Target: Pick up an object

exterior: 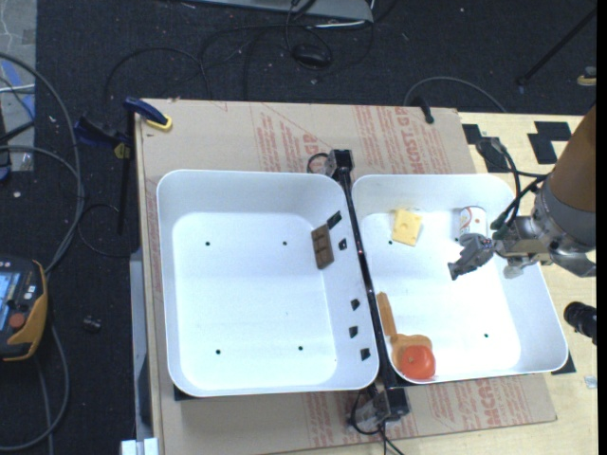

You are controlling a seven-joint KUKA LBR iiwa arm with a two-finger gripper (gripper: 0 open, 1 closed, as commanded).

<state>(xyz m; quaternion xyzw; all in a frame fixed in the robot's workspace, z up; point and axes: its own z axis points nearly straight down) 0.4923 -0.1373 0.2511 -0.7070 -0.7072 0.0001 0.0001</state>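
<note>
The grey arm point(569, 211) is reaching in from the right, and its claw point(469, 257) is hovering over the right bin point(531, 339), toward that bin's upper right part. Nothing is sitting between the dark fingers point(465, 263), and whether they are apart or together I cannot tell from this slanted view.

Several things are lying in the right bin. A small white and red cylinder point(472, 221) is sitting just above the claw, near the bin's far wall. A yellow block point(407, 227) is resting to the left of it, apart from the claw. Down at the bin's near left corner, a wooden spoon-like tool point(389, 322) is lying along the left wall, with a red-orange ball point(416, 360) sitting at its lower end.

In the left bin point(190, 197), a brown chocolate-like bar point(322, 246) is leaning near the right wall, well apart from the claw.

Both bins are sitting side by side on a cardboard sheet covering the tabletop point(237, 126)
</note>
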